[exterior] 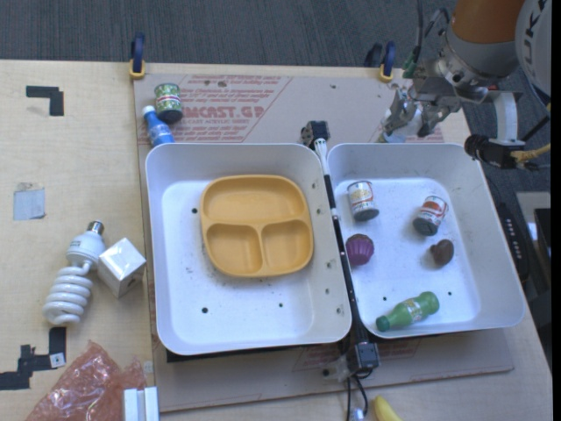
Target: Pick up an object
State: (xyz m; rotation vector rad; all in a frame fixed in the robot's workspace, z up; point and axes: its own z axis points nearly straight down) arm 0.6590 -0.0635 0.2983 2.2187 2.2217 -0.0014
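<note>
Gripper [414,118] above the right bin's [500,235] far rim, fingers parted on nothing, two small cans [361,200], green bottle [408,311] inside, yellow divided tray [257,224] in left bin [166,261]

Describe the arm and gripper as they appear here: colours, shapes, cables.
The arm enters at the upper right: a rounded grey body with a broad orange band above the wrist. Below the wrist sits a boxy metal mount, from which the small pale gripper hangs. Thin dark cables run alongside the wrist, and black lettering shows on the grey shell at the edge.
</note>
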